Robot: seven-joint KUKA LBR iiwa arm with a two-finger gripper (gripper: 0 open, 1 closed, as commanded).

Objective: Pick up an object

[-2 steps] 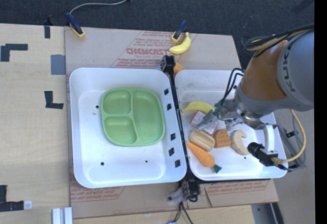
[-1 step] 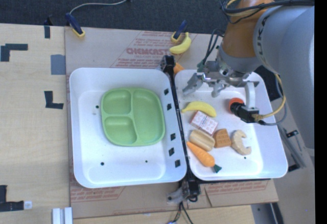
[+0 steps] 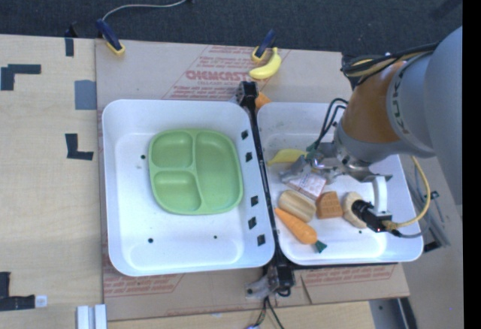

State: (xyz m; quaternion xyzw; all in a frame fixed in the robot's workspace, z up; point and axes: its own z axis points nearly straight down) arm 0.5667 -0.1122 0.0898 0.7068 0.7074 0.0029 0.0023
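So the arm (image 3: 391, 106) comes in from the right and is parked low over the right bin (image 3: 398, 249), with the gripper (image 3: 319, 164) down among the little pile of toy food there. Honestly can't tell whether the claw is open or closed from this angle, the wrist hides that bit, and nothing is visibly pinched in it. Right under and just beside the gripper there's a small flat packet (image 3: 307, 184), whitish with reddish-pink print, too small to read. A yellow wedge-shaped piece (image 3: 285, 156) sits just to the left of the gripper, close to the divider between the bins. Below the packet there's a tan bread roll (image 3: 296, 205), touching or nearly touching a brown cookie-looking chunk (image 3: 328, 205), and an orange carrot (image 3: 297, 227) with a green tip lying at a slant near the front of the bin. The left bin (image 3: 124, 192) holds a green divided plate (image 3: 195, 172) with three compartments, sitting roughly in the middle. As for writing, the cardboard sheet (image 3: 150, 72) under the bins has red print reading "CHEMCAST" above the left bin. A yellow clamp (image 3: 264, 64) sits at the top between the bins.
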